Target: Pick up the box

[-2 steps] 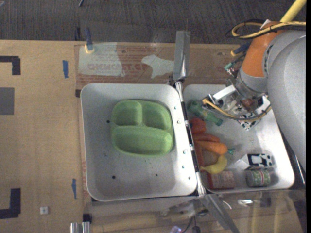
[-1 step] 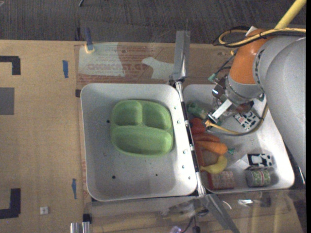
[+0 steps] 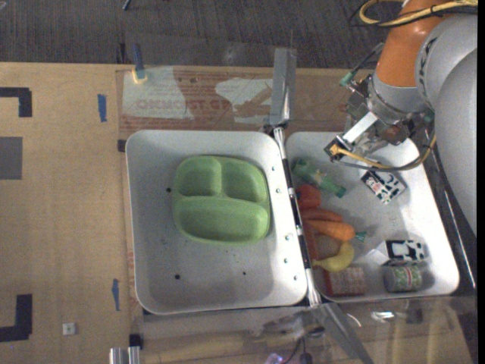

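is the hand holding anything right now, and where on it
Nothing is seen held. The hand hovers over the right bin, above the small box, with no object between its fingers.

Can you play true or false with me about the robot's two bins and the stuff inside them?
1. The green tray lies in the left bin. True.
2. The banana is in the left bin. False: it lies in the right bin, below the carrots.
3. The gripper hovers over the right bin's upper part. True.
4. The tray has one single compartment. False: it is divided into three.
5. The small black-and-white box lies on the bin floor, apart from the gripper. True.
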Action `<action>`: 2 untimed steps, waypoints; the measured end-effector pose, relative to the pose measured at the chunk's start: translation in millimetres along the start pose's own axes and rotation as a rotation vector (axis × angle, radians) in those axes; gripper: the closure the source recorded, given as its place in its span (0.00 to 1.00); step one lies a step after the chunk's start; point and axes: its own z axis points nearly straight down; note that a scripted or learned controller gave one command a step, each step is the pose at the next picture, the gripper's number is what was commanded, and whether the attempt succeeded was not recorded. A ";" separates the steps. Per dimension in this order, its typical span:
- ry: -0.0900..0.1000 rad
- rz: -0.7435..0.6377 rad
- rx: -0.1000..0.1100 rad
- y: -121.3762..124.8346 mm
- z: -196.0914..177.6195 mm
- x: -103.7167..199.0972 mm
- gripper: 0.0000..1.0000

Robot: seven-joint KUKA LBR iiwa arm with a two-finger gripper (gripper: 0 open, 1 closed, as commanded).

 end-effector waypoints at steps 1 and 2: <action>0.000 -0.165 -0.001 -9.0 -12.5 10.7 1.00; 0.001 -0.248 -0.002 -21.7 99.0 -40.0 1.00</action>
